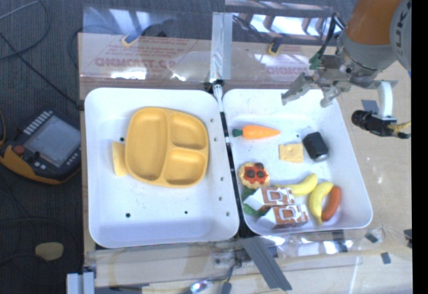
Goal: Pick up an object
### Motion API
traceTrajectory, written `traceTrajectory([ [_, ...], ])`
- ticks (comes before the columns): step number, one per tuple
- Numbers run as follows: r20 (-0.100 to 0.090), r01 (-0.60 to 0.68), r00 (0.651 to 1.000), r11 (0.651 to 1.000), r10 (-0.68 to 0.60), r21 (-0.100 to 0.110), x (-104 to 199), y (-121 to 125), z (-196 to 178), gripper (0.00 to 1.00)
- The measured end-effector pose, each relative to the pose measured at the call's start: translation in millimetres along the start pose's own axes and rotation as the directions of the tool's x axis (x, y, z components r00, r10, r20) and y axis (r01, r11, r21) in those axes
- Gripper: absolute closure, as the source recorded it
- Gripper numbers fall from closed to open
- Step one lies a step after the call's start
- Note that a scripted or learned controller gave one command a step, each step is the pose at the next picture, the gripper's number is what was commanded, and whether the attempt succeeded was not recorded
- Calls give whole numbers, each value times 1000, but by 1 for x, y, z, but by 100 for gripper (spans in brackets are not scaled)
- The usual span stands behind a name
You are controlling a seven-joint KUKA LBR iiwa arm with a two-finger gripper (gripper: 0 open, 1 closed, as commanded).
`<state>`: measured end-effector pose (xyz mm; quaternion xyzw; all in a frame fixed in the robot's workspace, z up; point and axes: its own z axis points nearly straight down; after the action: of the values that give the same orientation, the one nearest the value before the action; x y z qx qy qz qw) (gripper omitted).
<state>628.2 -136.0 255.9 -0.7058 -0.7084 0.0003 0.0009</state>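
Note:
The right bin [358,172] holds an orange carrot [259,131], a yellow cheese slice [291,152], a black block [315,145], a small pizza piece [254,174], a banana [304,184], a hot dog [328,202] and a brown-and-white box [284,206]. My gripper [306,98] hovers above the far edge of this bin, behind the black block and the carrot. It is open, its two fingers spread wide with nothing between them.
In the left bin [100,172] a yellow divided plate [166,145] lies on top of a yellow slice. Clear plastic walls [267,32] stand behind both bins. A teach pendant [43,145] and cables lie on the floor to the left.

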Motion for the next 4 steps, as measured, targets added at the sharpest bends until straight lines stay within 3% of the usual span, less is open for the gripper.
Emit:
traceTrajectory([
  [1, 2, -187, 982, 982, 187, 0, 71, 23, -12, 0],
  [2, 3, -169, 986, 986, 169, 2, 27, -2, 96, 0],
  [3, 3, -227, 974, 974, 227, -1, 6, 35, 39, 0],
  [4, 0, -163, 987, 987, 163, -4, 17, 9, 161, 0],
])
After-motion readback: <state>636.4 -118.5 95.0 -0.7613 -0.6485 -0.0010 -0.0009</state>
